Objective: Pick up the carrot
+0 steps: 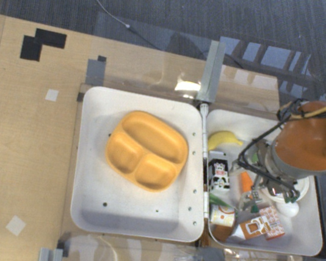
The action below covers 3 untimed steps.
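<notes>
From my console the carrot [245,183] lay in the right bin [311,244], just left of the gripper [261,190], whose grip state I could not tell; I judged it light, stiff, slippery, best pinched across its middle.

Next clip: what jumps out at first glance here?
A yellow divided tray sits alone in the left bin. The arm's orange band hangs over the crowded right bin, where the small carrot lies just left of the gripper, beside a yellow fruit and snack packets.
</notes>
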Available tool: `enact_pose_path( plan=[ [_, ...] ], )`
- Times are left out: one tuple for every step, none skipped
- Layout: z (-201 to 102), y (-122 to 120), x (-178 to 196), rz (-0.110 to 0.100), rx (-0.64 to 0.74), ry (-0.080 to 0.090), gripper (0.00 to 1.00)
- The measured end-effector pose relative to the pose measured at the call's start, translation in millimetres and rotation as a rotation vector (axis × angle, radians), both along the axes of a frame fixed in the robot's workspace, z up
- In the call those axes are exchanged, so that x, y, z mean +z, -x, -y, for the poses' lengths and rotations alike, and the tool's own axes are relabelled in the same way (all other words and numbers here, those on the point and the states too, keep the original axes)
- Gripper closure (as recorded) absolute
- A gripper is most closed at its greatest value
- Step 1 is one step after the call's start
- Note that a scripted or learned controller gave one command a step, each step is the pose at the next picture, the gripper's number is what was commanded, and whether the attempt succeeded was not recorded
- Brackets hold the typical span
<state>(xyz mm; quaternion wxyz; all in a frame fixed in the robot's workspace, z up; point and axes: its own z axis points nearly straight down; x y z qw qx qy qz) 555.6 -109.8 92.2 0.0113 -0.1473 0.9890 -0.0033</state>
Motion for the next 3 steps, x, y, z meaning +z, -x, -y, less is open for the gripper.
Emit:
enact_pose_path(
  plan=[
    [-2.1, -6.1, 15.4, 0.02, 0.007, 0.0, 1.0],
    [43.6, 51.8, 2.8, 0.002, 0.26, 0.008, 1.0],
    [-6.5, 41.1, 25.4, -0.014, 0.134, -0.003, 1.0]
  ],
)
